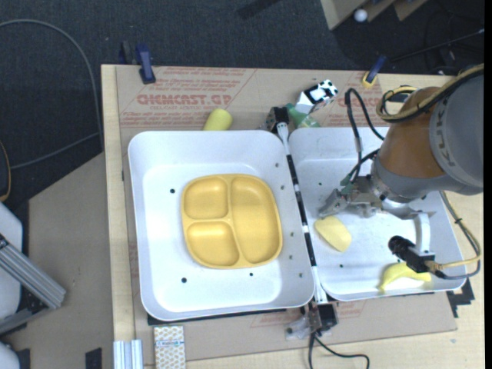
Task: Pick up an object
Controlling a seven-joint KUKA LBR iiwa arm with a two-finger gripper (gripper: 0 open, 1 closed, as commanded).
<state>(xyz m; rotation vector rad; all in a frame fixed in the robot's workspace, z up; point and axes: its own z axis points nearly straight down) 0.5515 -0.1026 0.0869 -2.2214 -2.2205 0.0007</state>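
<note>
While the fingers [335, 204] hang spread wide with nothing between them, just above the pale yellow piece [334, 234] in the right bin [323, 148], they should drop straight down and squeeze it.
</note>
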